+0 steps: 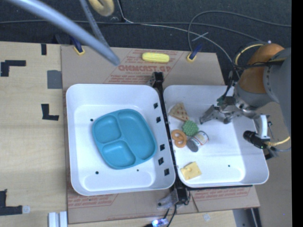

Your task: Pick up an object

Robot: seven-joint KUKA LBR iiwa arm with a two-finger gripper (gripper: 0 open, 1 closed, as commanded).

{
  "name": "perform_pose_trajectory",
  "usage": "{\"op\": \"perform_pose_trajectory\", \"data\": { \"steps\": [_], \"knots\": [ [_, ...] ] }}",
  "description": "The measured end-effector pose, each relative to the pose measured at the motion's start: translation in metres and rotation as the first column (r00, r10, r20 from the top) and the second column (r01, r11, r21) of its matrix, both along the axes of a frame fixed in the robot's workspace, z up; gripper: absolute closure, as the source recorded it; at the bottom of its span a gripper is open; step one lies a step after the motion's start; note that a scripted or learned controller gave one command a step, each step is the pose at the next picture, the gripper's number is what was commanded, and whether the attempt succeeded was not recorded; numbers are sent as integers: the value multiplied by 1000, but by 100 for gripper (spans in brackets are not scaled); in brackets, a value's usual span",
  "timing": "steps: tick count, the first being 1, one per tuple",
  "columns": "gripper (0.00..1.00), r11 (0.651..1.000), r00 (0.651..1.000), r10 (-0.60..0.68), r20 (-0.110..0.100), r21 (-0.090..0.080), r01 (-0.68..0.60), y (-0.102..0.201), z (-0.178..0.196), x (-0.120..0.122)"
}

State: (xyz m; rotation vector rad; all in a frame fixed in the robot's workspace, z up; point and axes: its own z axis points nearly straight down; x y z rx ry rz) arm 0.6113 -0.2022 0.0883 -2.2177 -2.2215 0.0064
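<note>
The right bin [236, 174] holds several small items: a tan waffle-like wedge [179, 111], a green knobbly piece [190, 127], an orange pretzel ring [179, 138], a small can [198, 140] on its side, and a yellow cheese block [191, 170] near the front wall. My gripper [209, 115] hangs over the right bin's back middle, just right of the wedge and the green piece. I see nothing held in it. The arm's orange band [255, 74] is at the far right.
The left bin [78, 126] holds a blue three-part tray [124, 138]. A yellow banana-shaped toy [155, 57] lies on the cardboard behind the bins. A grey bar [61, 20] crosses the top left. Cables loop over the back right.
</note>
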Motion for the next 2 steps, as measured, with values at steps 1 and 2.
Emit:
{"op": "perform_pose_trajectory", "data": {
  "steps": [1,2],
  "knots": [
    [100,1000,1000,1,4,0,-1,1,13,1],
    [100,1000,1000,-1,9,0,1,-7,72,6]
  ]
}}
